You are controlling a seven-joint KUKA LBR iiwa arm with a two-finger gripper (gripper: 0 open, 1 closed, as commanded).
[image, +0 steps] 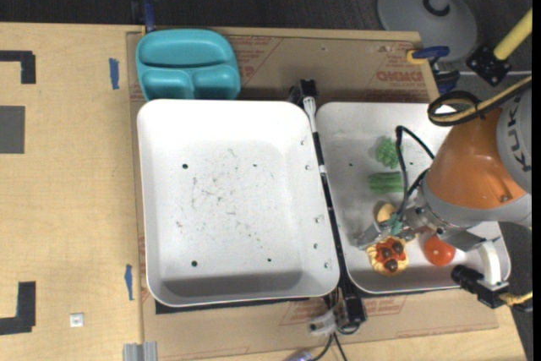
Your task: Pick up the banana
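Starting at the front of the right bin (348,139): there's a yellow toy with red and dark blotches (389,254) near the front wall, and a red-orange ball (438,251) just beside it on the right. Right behind those is the gripper (404,224), hanging off the arm (469,173) with its big orange band. Honestly I can't tell if the gripper is open or closed; it's a dark tangle of metal and cable from this angle.

Tucked against the gripper's left side is a small pale yellow piece (385,213), which I'm guessing is the banana. It's lying on the bin floor and partly hidden, and I don't see it clearly held by anything. Further back are two green pieces, a flat one (385,180) and a bumpy one (387,152).

What worries me is how crowded it is there. The blotchy toy and the banana are both yellow and near each other, so a close could land on the wrong one, or nudge the banana away. The banana also looks small and rounded, so it could squirt out of a pinch.

The left bin (228,190) sits beside it. Behind that is a teal divided tray (188,63) on the surface (68,182).
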